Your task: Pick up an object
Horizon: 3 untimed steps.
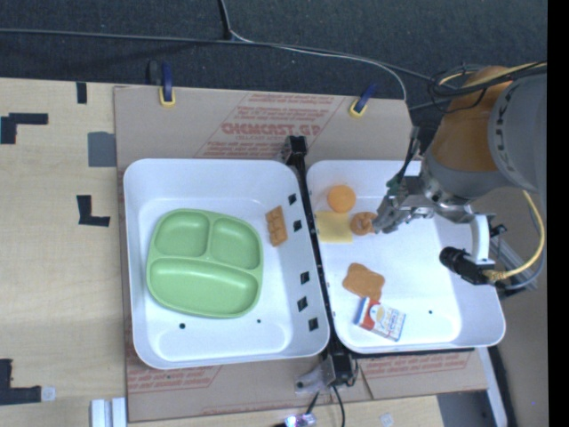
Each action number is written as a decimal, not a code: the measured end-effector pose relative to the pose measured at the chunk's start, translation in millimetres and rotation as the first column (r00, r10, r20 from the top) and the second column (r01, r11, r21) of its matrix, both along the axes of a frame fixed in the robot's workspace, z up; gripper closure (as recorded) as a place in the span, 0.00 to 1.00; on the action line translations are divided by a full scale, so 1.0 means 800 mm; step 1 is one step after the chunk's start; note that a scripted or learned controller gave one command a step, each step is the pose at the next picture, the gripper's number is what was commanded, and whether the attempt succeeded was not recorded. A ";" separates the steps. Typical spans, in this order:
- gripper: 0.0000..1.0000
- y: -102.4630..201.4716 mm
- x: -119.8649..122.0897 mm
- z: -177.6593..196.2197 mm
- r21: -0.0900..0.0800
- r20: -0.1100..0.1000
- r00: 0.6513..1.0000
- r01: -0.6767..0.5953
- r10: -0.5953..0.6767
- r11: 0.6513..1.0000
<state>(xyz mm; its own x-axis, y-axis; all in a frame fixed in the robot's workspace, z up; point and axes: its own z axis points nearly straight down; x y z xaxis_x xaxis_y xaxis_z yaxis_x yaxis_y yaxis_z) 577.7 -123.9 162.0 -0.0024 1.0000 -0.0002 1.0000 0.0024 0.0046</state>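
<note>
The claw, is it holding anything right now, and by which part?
Cannot be told: the claw sits right at a small brown piece in the right bin.

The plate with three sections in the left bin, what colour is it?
Light green, the divided plastic plate, seen best in the camera view from above.

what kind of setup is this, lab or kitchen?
Probably a robot lab pick-test bench: two white bins clamped on cardboard, toy food such as an orange ball and a green divided plate, cables overhead.

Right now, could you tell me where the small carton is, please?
The small carton lies in the right bin, near its front edge, just below the brown toast-like piece.
</note>
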 end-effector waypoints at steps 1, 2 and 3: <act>1.00 0.006 -0.004 0.055 0.000 -0.002 1.000 0.000 0.000 1.000; 1.00 0.007 -0.004 0.081 0.001 -0.004 1.000 0.001 -0.001 1.000; 1.00 0.076 -0.021 0.068 0.002 -0.007 1.000 -0.003 0.003 1.000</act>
